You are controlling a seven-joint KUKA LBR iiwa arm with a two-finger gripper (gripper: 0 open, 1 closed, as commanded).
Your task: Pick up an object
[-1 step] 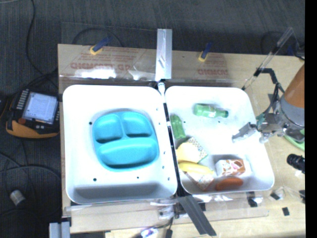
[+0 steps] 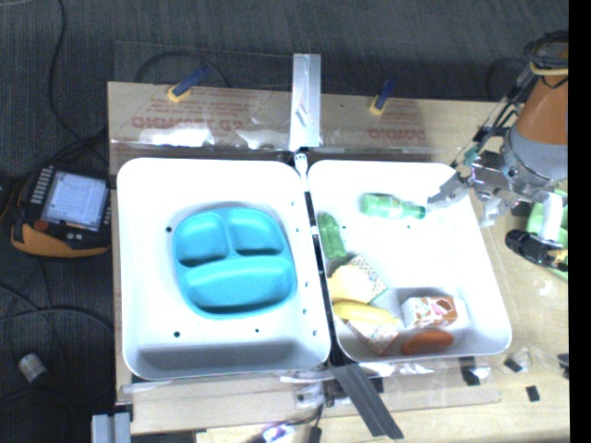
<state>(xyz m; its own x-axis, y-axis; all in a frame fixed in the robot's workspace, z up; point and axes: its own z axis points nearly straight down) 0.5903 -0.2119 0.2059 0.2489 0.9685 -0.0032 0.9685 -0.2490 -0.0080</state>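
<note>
Green bottle (image 2: 391,207) lies in right bin (image 2: 480,247), far side; pincer (image 2: 443,195) just right of bottle cap, grip state can't be told. Blue tray (image 2: 235,258) left of that bin.

Bright, even overhead light washes the two white bins (image 2: 397,275) nearly to glare, with only faint soft shadows along their walls. The dark floor (image 2: 277,7) stays dim, and the whole frame is slightly soft and grainy.
</note>
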